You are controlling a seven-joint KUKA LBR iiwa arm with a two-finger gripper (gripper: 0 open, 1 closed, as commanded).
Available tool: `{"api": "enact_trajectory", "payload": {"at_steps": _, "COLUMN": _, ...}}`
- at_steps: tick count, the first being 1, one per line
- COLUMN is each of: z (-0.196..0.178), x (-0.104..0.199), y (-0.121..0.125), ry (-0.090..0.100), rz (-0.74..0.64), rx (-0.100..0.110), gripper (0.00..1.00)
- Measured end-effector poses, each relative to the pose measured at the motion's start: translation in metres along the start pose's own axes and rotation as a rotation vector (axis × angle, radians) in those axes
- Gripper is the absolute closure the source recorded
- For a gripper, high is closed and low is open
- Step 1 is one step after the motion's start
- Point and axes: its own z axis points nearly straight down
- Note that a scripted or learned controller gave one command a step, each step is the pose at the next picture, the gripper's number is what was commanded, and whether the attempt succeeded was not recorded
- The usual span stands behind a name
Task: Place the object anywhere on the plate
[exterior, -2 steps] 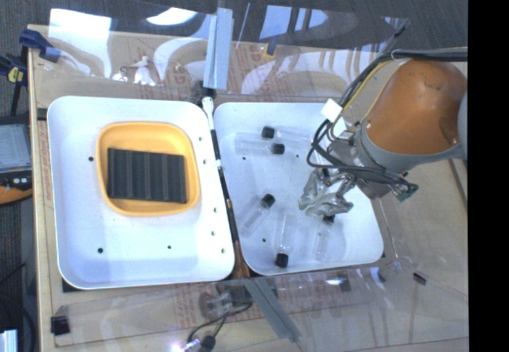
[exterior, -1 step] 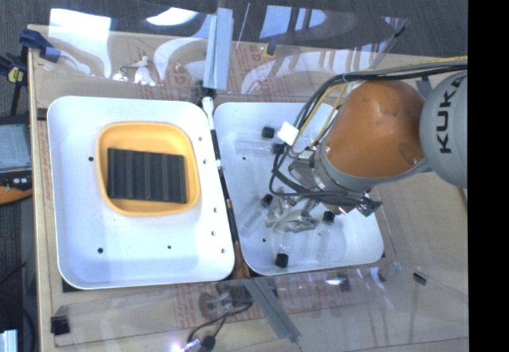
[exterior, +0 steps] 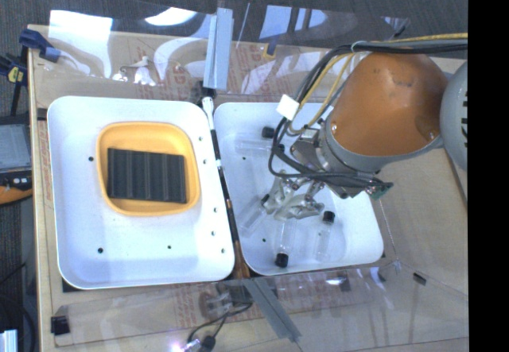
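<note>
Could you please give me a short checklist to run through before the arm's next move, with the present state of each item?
1. Yellow plate sits flat in the left bin: ok.
2. Plate surface free to receive an object: not ok; a dark ribbed block covers its middle, leaving the rim bare.
3. Gripper is over the right bin, where the clear vials with black caps lie: ok.
4. Object between the fingers: cannot tell; the orange wrist and cables hide much of the gripper.
5. Divider between the bins to be crossed toward the plate: ok.
</note>
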Motion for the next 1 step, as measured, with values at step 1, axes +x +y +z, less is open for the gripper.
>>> {"api": "enact_trajectory", "payload": {"at_steps": 1, "z": 0.0038, "x": -0.0565, "y": -0.0126, "ry": 0.000, "rz": -0.140, "rx": -0.003, "gripper": 1.00}}
